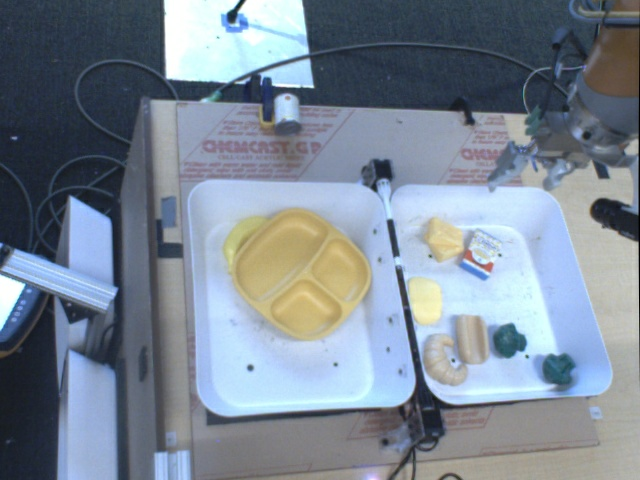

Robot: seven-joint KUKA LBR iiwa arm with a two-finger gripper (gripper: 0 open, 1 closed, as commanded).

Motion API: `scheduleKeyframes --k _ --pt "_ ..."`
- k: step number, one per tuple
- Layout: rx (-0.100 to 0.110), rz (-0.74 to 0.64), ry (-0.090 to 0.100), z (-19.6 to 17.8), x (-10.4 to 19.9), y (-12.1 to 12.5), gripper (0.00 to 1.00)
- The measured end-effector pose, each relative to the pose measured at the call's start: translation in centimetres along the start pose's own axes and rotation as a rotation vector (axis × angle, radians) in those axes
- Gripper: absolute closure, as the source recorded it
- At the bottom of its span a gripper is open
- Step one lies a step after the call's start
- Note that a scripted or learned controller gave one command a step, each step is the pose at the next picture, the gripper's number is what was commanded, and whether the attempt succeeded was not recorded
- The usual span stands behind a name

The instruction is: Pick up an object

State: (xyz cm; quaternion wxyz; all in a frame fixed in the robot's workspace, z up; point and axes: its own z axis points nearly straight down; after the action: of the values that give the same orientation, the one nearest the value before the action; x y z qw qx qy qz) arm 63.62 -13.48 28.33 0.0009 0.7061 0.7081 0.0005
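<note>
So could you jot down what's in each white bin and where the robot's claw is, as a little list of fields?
left bin: yellow plastic divided tray lying over a pale yellow round plate
right bin: yellow wedge, small red, white and blue carton, pale yellow block, tan croissant, tan bread roll, two dark green lumps
gripper: above the right bin's far right corner, holding nothing
arm: reaches in from the right
</note>
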Motion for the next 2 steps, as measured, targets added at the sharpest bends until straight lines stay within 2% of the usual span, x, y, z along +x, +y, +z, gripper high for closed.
scheduleKeyframes --k 1,2 --pt "0.002 -0.002 0.001 6.3 5.1 -2.8 0.00" --pt "0.002 0.001 0.000 10.9 3.9 -3.2 0.00"
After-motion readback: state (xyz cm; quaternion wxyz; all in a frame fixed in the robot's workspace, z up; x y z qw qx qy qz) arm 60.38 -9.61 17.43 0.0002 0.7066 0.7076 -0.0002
